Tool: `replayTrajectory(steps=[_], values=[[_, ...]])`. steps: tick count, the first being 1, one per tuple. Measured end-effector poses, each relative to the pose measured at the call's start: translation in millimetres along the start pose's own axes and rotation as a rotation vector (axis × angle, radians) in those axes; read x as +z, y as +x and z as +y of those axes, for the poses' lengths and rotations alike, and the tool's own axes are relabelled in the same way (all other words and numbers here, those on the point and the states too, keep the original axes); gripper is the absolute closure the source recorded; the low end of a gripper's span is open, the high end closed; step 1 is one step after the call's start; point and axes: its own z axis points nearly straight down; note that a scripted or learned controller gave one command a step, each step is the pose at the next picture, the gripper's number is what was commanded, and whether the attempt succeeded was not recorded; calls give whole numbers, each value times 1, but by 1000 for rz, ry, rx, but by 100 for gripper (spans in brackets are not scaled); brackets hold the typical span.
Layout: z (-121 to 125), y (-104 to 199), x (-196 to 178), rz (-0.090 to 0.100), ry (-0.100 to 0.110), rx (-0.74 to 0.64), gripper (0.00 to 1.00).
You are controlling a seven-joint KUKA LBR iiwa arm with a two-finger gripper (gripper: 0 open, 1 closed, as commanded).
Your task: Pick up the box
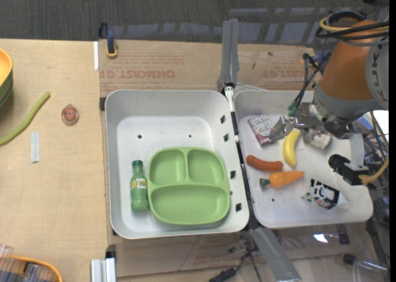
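Note:
The box [260, 128] is a small flat carton with pink and grey print, lying at the back left of the right bin [359, 209]. My gripper [298, 127] hangs low over that bin, just right of the box and over the upper end of a yellow banana [289, 148]. It is open, and one grey finger [279, 128] reaches to the box's right edge. Nothing is held between the fingers. The orange band of the arm [346, 70] rises behind it at the right.
In the right bin lie a red sausage [264, 163], an orange carrot [283, 179] and a black-and-white packet [323, 194]. The left bin [167, 107] holds a green divided plate [187, 185] and a green bottle [138, 185]. A metal divider [230, 58] stands between the bins.

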Motion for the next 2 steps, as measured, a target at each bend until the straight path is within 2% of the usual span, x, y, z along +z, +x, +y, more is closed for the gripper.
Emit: replayTrajectory(steps=[1,2], values=[[62,14,-1,-1,-1,-13,0],[57,-12,100,0,-2,-44,0]])
